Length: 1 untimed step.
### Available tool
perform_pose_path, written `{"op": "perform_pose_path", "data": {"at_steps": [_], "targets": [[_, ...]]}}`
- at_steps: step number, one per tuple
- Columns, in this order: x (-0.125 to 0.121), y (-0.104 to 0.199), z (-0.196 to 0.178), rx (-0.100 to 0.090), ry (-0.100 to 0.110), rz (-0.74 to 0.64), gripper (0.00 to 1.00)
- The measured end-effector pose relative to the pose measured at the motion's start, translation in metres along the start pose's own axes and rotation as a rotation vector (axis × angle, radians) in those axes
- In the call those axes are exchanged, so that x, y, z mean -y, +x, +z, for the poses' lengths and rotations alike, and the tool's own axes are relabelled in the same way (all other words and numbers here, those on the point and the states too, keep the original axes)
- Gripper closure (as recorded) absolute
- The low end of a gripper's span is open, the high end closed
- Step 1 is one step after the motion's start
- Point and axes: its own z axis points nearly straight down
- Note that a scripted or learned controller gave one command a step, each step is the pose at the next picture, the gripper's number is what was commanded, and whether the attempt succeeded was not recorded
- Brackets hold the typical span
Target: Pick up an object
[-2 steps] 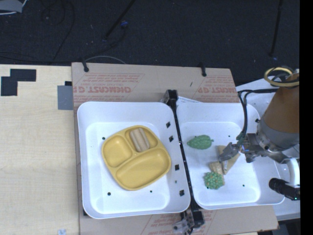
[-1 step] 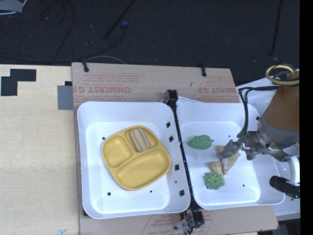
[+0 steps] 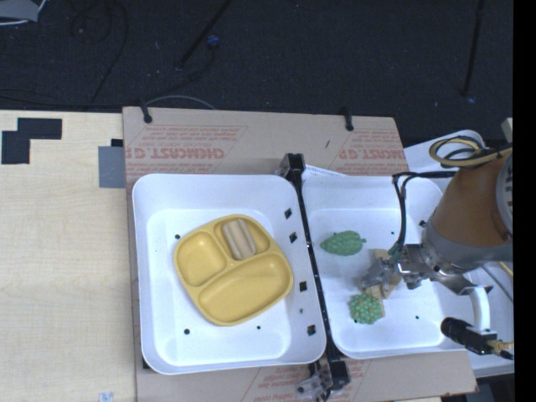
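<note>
Two shallow white bins lie side by side on a cardboard sheet, and the black divider between them serves as the landmark. Only the one overhead view is given, so everything below comes from it.

Left of the divider, the left bin holds a yellow sectioned plate, set at a slant, with a tan oblong piece lying in its upper small compartment. Nothing on that side is being reached for.

Right of the divider, the right bin holds a flat green leaf-like toy, near the divider and toward the bin's far half. Nearer the front rim, and a little farther from the divider, sits a knobbly green cluster, perhaps a bunch of grapes or a broccoli head. Just above the cluster, partly under the gripper, a small tan-and-dark scrap shows; what it is cannot be made out.

The arm comes in from the side far from the divider, its orange band over the bin's outer edge, wrist tilted down so the gripper points at the floor between the leaf toy and the cluster. That posture suggests a descent toward a pick, most likely the cluster or the scrap. How far the pincer is spread, and whether anything sits in it, I cannot tell: the metal parts blur together there.
</note>
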Motion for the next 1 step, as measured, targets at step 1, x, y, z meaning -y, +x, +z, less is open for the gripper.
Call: {"op": "perform_pose_path", "data": {"at_steps": [1], "targets": [[0.0000,0.0005,0.0441,0.001,-0.004,0.001,0.00]]}}
